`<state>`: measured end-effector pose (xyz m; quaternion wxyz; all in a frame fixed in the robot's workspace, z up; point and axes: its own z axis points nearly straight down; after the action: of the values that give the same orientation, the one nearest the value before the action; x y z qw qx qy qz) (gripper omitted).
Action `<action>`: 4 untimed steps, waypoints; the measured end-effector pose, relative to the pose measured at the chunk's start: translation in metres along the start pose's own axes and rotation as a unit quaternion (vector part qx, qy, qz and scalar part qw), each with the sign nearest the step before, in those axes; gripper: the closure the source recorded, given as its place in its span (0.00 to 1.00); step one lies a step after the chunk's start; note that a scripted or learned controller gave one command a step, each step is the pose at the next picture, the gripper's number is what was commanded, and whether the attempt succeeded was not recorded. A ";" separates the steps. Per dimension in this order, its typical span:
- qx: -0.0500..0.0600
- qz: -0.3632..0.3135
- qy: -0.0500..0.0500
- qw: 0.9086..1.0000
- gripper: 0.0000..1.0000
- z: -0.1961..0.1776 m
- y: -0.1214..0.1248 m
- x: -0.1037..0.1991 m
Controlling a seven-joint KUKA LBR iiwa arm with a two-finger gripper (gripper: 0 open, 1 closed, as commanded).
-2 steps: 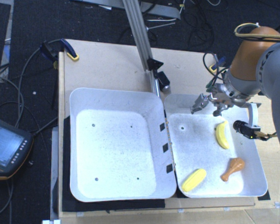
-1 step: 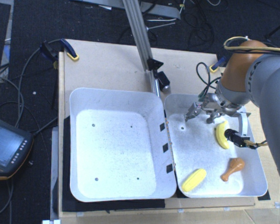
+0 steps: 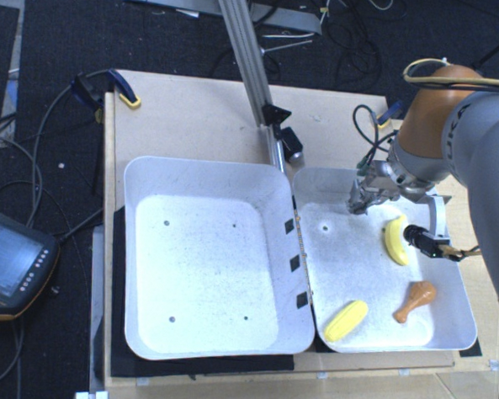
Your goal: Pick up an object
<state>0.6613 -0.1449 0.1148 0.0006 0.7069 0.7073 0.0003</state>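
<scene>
- A yellow banana (image 3: 395, 240) lies curved in my right bin's far part.
- A yellow corn cob (image 3: 345, 320) lies slantwise near its front edge.
- A brown drumstick (image 3: 415, 301) lies just right of the cob.

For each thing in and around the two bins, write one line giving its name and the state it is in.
gripper: low over the right bin's far end, nothing seen in it.
banana: lying in the right bin, near the gripper but apart from it.
corn cob: lying at the right bin's near edge.
chicken drumstick: lying loose in the right bin.
left bin: sitting flat beside the right bin.
</scene>
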 end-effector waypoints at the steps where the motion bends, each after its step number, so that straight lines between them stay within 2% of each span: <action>1: -0.001 0.000 0.000 1.000 1.00 -0.044 -0.001 0.005; 2: -0.002 0.000 0.000 1.000 1.00 -0.100 0.005 0.014; 3: -0.001 0.000 0.000 1.000 1.00 -0.144 0.005 0.008; 4: 0.001 -0.001 0.001 1.000 1.00 -0.131 0.006 0.056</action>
<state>0.6670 -0.0890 0.2460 -0.0007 0.7059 0.7083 0.0000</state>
